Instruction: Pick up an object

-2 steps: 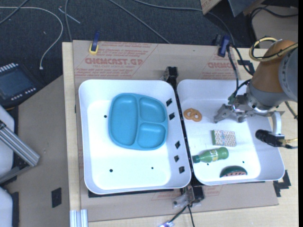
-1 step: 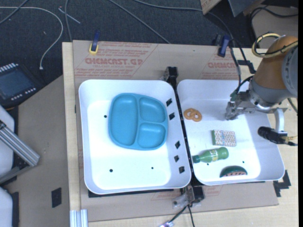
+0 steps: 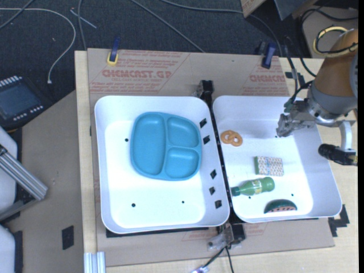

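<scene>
Nearest my camera, at the front rim of the right bin (image 3: 318, 209), I see a watermelon slice (image 3: 280, 207), and just behind it a green bottle (image 3: 253, 187) lying on its side with its cap toward the divider. Sweeping from the left: the left bin (image 3: 114, 169) holds a blue divided plate (image 3: 166, 145), lying flat in its rear half. Across the divider, in the right bin, a pretzel (image 3: 231, 137) sits near the left wall, and a small patterned packet (image 3: 268, 165) lies between it and the bottle. Further right, the jaws (image 3: 284, 125) hang low over the bin's rear right part, well apart from every object. Nothing is between them; I cannot tell whether they are spread or closed. Both bins rest on the table (image 3: 170, 61).
</scene>
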